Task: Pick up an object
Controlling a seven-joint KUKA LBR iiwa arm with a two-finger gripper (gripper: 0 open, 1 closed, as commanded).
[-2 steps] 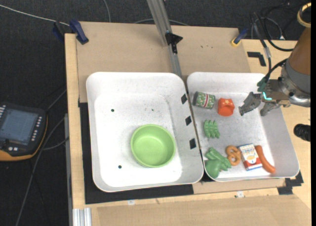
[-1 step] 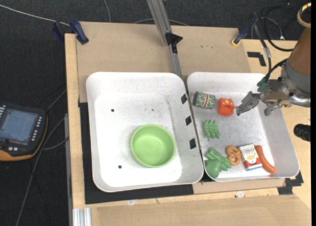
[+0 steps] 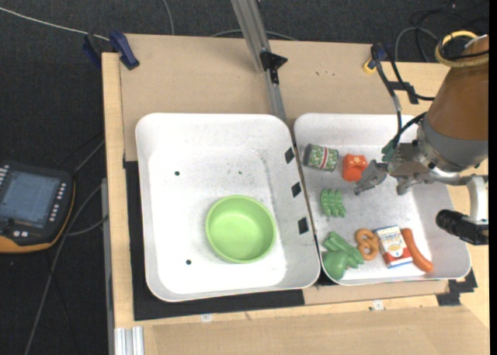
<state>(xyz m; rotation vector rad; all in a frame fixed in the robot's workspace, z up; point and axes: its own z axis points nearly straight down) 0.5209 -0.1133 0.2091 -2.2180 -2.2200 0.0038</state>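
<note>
The right bin (image 3: 435, 206) holds several small items. Along its far side lie a green-labelled can (image 3: 321, 158) on its side and a small red block (image 3: 354, 165). A green ridged toy (image 3: 332, 203) sits near the divider. At the front are a green leafy toy (image 3: 342, 256), a pretzel (image 3: 365, 242), a small carton (image 3: 392, 246) and an orange carrot (image 3: 419, 255). My gripper (image 3: 388, 182) hangs over the bin's middle, just right of the red block. It is open, with nothing between its fingers.
The left bin (image 3: 171, 190) holds a green bowl (image 3: 241, 227) near its front. A metal pole (image 3: 252, 12) slants down to the divider between the bins. A teach pendant (image 3: 31, 206) lies off the bench at the left. Cables run along the bench's far right.
</note>
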